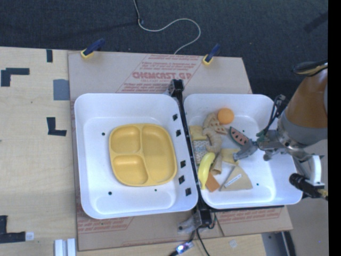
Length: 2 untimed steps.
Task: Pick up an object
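The right white bin (265, 198) holds a heap of toy food along its left side. An orange ball (226, 115) lies at the back, beside a tan pretzel-like piece (213, 126). A watermelon slice (239, 137) sits near the middle. A yellow banana (205, 168) lies at the front left, next to an orange wedge (212, 183) and a pale cheese wedge (241, 182). My gripper (241, 153) hangs low over the bin's middle, just right of the heap, between the watermelon slice and the cheese wedge. I see nothing held in it.
The left white bin (88, 143) holds a yellow divided plate (143, 154). The arm's grey and orange body (306, 113) stands over the right bin's right rim. A black divider (184, 143) runs between the bins. A thin cable (176, 28) lies behind them.
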{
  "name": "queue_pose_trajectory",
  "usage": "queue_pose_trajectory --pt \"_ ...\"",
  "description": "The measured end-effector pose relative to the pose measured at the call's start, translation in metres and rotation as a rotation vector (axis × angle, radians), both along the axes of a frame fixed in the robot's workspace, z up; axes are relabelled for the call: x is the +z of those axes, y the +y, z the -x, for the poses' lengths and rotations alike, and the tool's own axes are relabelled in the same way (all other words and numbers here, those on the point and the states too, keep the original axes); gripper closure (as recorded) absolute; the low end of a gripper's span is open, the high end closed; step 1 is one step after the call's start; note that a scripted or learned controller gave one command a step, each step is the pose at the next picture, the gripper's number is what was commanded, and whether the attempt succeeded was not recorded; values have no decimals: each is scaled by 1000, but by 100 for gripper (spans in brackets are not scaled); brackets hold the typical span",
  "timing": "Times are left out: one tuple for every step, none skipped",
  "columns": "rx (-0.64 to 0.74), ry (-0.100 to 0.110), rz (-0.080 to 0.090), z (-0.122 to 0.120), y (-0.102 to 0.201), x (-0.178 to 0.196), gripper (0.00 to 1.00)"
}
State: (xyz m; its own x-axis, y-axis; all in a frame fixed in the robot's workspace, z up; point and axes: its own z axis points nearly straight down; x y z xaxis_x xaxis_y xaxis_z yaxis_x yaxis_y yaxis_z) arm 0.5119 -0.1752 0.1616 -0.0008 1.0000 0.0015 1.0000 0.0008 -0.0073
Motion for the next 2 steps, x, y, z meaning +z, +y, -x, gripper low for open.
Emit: queue_pose_trajectory --pt "0 1 -1 4 3 -65 0" --pt "1 -5 2 4 3 -77 0"
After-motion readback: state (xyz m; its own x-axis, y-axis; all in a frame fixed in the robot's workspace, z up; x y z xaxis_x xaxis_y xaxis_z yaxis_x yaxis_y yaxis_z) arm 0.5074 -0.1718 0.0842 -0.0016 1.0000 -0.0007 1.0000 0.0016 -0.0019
